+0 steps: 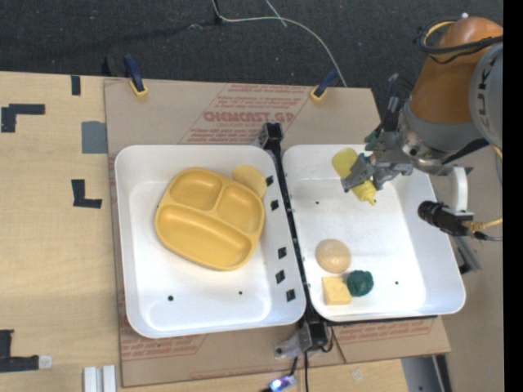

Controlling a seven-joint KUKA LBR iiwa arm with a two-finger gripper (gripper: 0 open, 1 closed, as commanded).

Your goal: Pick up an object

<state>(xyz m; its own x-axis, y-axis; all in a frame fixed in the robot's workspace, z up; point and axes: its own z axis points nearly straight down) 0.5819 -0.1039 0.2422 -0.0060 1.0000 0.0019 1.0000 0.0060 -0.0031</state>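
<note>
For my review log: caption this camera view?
Gripper over the right bin with a yellow object at its fingers; divided yellow plate in left bin.

The left bin [135, 243] holds a divided tray [210, 217], with a small round thing [249, 177], maybe a lid, just behind it. In the right bin [425, 243], a ball [333, 255], a block [336, 290] and a knob [359, 282] lie near the front; the gripper [359, 180] is at the back.
</note>
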